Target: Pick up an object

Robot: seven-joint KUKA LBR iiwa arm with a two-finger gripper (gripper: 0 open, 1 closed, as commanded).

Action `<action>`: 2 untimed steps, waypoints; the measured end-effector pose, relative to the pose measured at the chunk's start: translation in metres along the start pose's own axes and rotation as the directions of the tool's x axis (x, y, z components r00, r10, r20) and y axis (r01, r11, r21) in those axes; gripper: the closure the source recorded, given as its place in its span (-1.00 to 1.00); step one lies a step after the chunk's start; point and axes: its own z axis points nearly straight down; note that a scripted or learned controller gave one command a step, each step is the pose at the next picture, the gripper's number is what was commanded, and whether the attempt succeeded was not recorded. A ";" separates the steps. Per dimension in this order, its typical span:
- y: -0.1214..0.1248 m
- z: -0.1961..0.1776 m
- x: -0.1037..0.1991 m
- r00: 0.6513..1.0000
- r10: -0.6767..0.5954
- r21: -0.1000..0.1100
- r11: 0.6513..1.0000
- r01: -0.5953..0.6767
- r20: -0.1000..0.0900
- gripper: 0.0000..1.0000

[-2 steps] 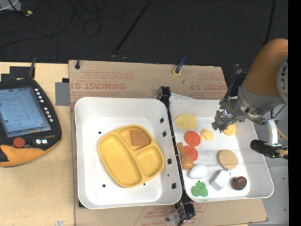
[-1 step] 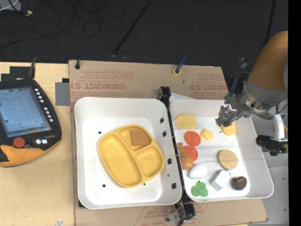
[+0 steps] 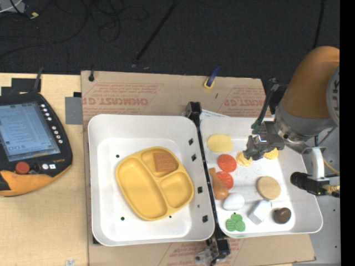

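Observation:
The right bin [image 3: 310, 218] holds several toy foods. Among them are a yellow oval piece [image 3: 219, 143], a red round piece [image 3: 226, 162], a second red piece [image 3: 223, 178], a white egg [image 3: 233, 201], a green piece [image 3: 236, 223], a grey block [image 3: 256, 211], a tan disc [image 3: 268, 187] and a dark brown piece [image 3: 282, 215]. My gripper [image 3: 252, 152] hangs low over the bin's upper middle. It is right above a small yellow piece [image 3: 243, 160] that peeks out on both sides of it. Whether it touches that piece is unclear.
The left bin [image 3: 105, 143] carries a yellow divided plate [image 3: 138, 190] with a brown square waffle [image 3: 164, 162] in its top compartment. A tablet-like pendant [image 3: 30, 137] lies at the far left of the bench. The arm's grey and orange body [image 3: 310, 93] looms over the right bin's far right corner.

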 end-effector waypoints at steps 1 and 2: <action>-0.021 0.006 0.036 1.000 0.000 0.001 1.000 0.000 0.001 1.00; -0.055 0.003 0.078 1.000 0.000 0.001 1.000 0.000 0.001 1.00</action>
